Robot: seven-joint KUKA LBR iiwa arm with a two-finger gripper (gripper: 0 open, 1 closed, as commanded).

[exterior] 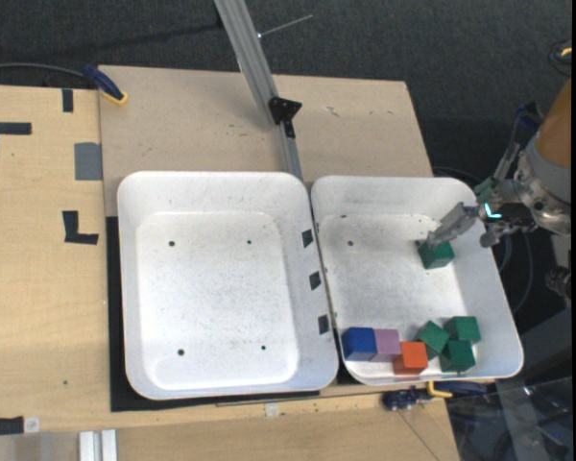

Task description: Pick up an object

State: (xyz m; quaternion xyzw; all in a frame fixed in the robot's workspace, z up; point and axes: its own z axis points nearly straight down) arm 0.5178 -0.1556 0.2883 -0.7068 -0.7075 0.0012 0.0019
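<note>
Two bins side by side; block cluster (418, 344) in right bin (384, 205) near front wall; lone block (436, 254) behind, near right wall.

Single fixed cam overhead, angled down, mid-range: both white bins (312, 257) on tabletop (202, 123); arm (547, 176) enters frame right.

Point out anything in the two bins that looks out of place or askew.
One small green cube sits alone by the gripper in the right white bin, apart from the blue, purple, orange and green blocks crowded into its near corner. Nothing looks spilled or damaged.
</note>
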